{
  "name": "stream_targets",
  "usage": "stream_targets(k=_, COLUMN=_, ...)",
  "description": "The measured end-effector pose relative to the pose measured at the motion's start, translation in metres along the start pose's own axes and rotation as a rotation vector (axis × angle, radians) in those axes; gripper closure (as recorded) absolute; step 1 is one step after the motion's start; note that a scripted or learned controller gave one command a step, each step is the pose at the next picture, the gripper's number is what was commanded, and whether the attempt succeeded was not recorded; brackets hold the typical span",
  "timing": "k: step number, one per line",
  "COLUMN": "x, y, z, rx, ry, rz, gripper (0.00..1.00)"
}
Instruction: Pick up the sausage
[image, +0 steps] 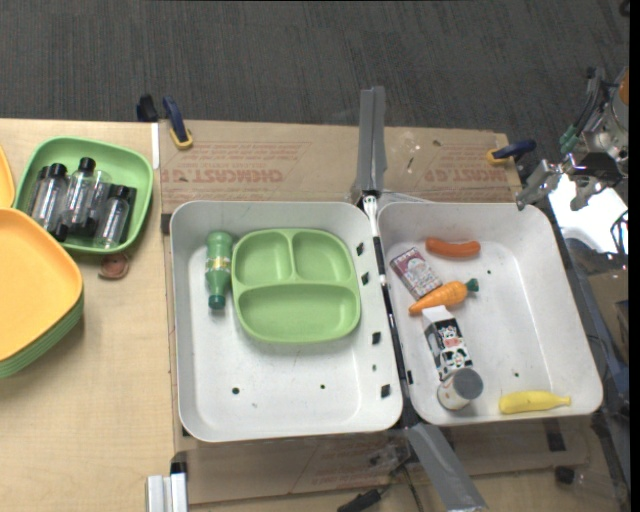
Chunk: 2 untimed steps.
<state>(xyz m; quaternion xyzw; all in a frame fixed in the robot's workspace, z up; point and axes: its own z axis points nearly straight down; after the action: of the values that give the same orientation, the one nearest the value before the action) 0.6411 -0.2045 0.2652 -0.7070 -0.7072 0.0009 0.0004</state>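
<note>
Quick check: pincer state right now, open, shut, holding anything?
Pincer: cannot be told; it sits at the right bin's far right corner, apart from the orange-red sausage.

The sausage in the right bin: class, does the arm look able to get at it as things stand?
Probably yes. The sausage lies alone near the right bin's far wall, nothing on it; the small box and carrot sit apart. The gripper is beyond the bin's far right corner.

Cardboard sheet (250, 160), at 12 o'clock above the left bin (195, 390): red printing, upside down to the camera, not reliably legible. Small pink packet (413, 271) and carton (446, 345): printing too small to read.
</note>
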Motion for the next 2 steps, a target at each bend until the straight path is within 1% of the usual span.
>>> stream_targets(k=1, x=0.035, y=0.018, z=0.102, rx=0.0, ry=0.0, rz=-0.053, gripper=0.0)
stream_targets(k=2, x=0.066, y=0.017, z=0.175, rx=0.001, ry=0.0, rz=-0.046, gripper=0.0)
